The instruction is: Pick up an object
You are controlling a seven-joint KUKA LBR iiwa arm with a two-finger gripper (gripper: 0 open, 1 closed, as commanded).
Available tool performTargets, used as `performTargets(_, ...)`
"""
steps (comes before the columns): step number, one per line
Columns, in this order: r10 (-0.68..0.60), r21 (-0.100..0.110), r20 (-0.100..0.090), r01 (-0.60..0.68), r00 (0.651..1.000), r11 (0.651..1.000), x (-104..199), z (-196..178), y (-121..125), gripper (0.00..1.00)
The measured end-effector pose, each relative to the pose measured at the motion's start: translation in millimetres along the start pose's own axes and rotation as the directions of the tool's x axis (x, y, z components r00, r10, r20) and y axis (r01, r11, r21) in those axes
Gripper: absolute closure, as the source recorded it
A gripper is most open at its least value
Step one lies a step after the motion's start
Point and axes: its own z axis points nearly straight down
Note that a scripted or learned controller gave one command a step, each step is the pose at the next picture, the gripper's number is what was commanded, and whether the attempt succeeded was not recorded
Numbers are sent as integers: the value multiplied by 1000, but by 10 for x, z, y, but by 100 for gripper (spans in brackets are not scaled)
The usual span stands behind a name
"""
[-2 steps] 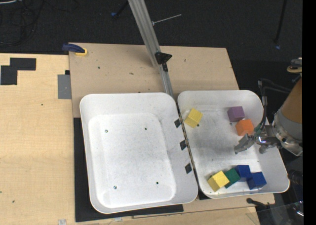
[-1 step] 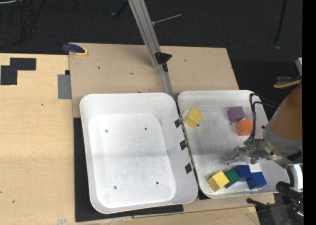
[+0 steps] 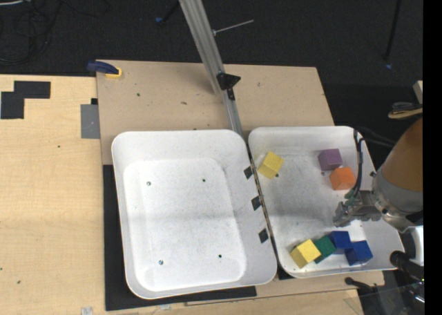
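From my screen the arm (image 3: pixel 404 168) comes in from the right and hangs low over the right bin (image 3: pixel 304 135), its claw (image 3: pixel 351 211) down near the bin floor — I cannot tell what state the claw is in, the tip is too small and dark against the white. Nothing I can see sits in it.

The blocks all lie in that right bin, which I take to be why the arm works on this side. An orange block (image 3: pixel 342 178) and a purple block (image 3: pixel 329 159) rest just above the claw; a yellow block (image 3: pixel 271 164) lies well apart by the divide. Below the claw a yellow cube (image 3: pixel 304 253), green block (image 3: pixel 322 246) and two blue blocks (image 3: pixel 349 246) crowd together — awkward to pick singly. I judge the orange one the nearest loose target.
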Motion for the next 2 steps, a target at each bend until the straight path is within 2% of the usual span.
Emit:
performTargets(1, -11, -8, 3, 11, 1000, 1000, -9, -626, 43, 100)
performTargets(2, -10, -8, 3, 10, 1000, 1000, -42, -1136, 69, 100)
